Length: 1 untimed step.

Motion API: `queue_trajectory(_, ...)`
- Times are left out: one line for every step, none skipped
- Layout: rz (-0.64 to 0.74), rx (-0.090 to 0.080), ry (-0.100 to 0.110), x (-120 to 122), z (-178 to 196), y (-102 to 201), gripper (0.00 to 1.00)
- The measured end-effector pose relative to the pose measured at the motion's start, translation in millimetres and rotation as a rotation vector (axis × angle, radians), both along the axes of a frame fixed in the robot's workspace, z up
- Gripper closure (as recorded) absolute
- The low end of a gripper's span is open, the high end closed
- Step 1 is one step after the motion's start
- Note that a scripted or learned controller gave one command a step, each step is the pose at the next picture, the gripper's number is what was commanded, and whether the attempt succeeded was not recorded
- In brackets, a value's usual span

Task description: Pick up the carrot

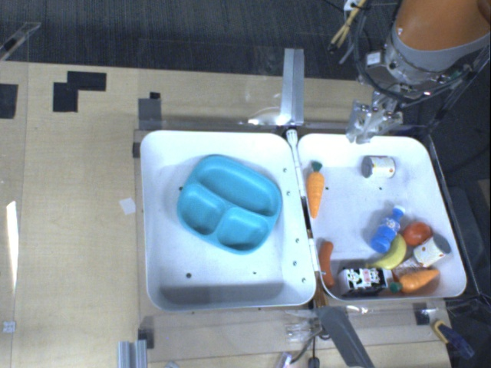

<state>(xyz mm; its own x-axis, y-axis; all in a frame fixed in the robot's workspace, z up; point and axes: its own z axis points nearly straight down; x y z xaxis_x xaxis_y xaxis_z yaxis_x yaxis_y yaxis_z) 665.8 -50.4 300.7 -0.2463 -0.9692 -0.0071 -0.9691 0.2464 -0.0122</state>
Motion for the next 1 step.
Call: queue_trajectory(0.129,-0.001,-0.001,4.3,71.9,36.8,1.0)
